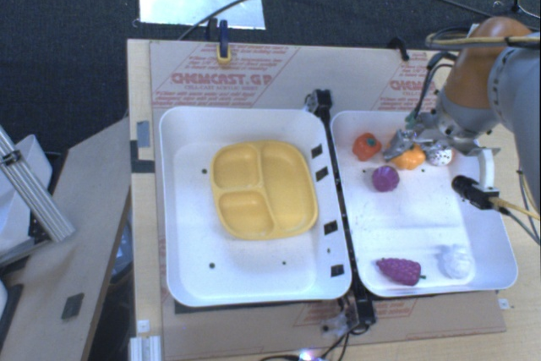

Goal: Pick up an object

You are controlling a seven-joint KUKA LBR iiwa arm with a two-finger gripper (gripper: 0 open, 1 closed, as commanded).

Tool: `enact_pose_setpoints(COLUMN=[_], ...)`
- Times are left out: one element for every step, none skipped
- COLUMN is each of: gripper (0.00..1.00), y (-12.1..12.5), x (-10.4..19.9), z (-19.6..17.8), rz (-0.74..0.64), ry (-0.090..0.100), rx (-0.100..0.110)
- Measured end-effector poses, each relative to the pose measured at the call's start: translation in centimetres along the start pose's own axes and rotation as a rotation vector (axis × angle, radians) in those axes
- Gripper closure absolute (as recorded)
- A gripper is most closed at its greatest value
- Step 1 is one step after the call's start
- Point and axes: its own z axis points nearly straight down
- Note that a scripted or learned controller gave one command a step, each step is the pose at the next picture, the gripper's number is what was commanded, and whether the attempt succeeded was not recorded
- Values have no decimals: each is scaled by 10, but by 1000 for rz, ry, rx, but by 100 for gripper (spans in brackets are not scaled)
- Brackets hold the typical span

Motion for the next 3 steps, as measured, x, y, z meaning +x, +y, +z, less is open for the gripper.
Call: enact_pose_setpoints(gripper=[100,100,100], y=[-2,2,3], x=[1,7,6], z=[-44,-89,-117], rz=[3,2,3], ry=[0,0,0], rx=[1,0,0])
